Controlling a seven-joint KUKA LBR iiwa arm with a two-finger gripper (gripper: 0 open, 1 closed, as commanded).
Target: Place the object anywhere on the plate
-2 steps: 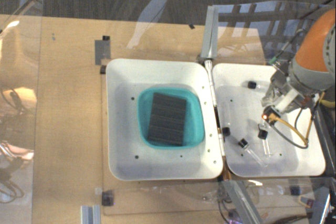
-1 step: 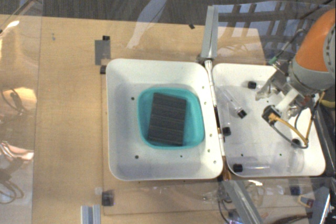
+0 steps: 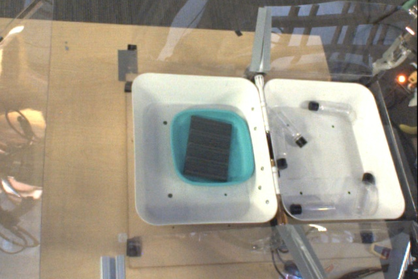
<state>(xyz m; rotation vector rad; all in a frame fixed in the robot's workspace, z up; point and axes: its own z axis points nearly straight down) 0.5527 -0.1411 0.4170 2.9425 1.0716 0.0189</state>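
Block (image 3: 208, 149): dark, ridged, lying on the teal plate (image 3: 243, 155) in the left bin (image 3: 150, 196).
Open room: plate rim bare all round.
Right bin (image 3: 339, 160): clear tubes (image 3: 289, 128), hard to make out.

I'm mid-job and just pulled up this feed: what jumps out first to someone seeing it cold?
The teal plate in the left bin stands out first, with a dark ribbed rectangular block lying flat on it, roughly centred. Next, the right bin holds several clear tubes with black caps scattered around its floor and edges.
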